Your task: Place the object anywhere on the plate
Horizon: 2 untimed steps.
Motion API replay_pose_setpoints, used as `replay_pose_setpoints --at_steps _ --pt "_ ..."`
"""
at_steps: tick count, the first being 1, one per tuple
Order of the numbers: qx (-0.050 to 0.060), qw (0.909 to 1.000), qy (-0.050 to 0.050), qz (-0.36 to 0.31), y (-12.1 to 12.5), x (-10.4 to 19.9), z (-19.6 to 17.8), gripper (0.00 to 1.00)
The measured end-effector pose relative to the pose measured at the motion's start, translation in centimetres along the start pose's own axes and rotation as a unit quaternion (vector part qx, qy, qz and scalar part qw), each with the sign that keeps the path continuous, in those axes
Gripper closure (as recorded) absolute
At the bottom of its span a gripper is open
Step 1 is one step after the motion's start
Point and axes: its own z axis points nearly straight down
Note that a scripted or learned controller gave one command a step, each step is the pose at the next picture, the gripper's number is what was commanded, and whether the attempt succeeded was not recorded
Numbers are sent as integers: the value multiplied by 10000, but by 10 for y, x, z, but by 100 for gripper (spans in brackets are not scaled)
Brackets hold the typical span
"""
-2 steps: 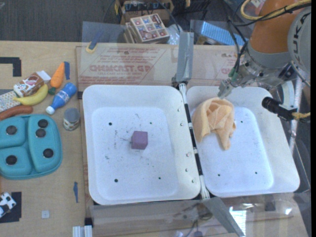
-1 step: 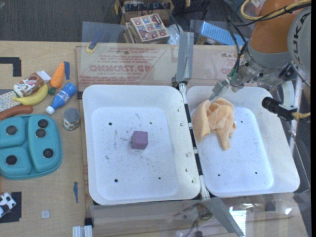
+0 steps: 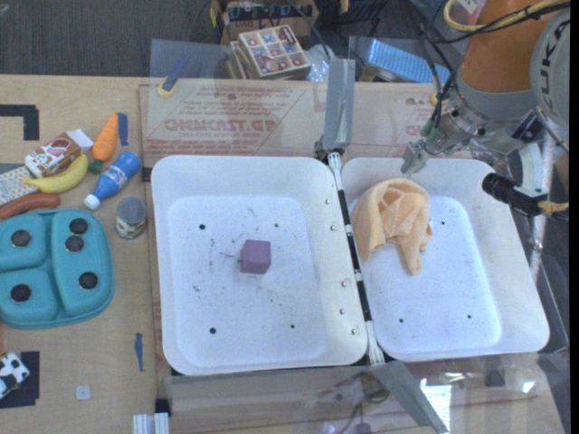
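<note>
1. Far left of the left bin [image 3: 172,242] we see a teal tray [image 3: 50,265], a banana [image 3: 56,177], a carrot [image 3: 107,137], a small bottle [image 3: 113,177] and a can [image 3: 131,217]. None look like task items.
2. The purple cube [image 3: 255,256] sits near the middle of the left bin, alone and untouched. We take it as the object.
3. Behind the left bin lies a cardboard sheet [image 3: 226,120] with faint red print; we can't read it. No other legible writing.
4. Right of the left bin, a crumpled tan cloth [image 3: 395,220] lies in the right bin [image 3: 507,333].
5. The gripper [image 3: 418,156] hangs over the right bin's back edge, just behind the cloth, well apart from the cube. We can't tell its opening; nothing visibly held.
6. Step, as we judge it: pre-grasp. The next move calls for reaching left to the cube. We can't pick out a plate; the teal tray is the nearest candidate.
</note>
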Motion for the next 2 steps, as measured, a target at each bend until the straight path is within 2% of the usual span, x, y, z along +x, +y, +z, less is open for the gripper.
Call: replay_pose_setpoints --at_steps 1,2 --pt "1 10000 0 0 0 0 0 0" --pt "-10 10000 -12 -2 2 -1 -8 100"
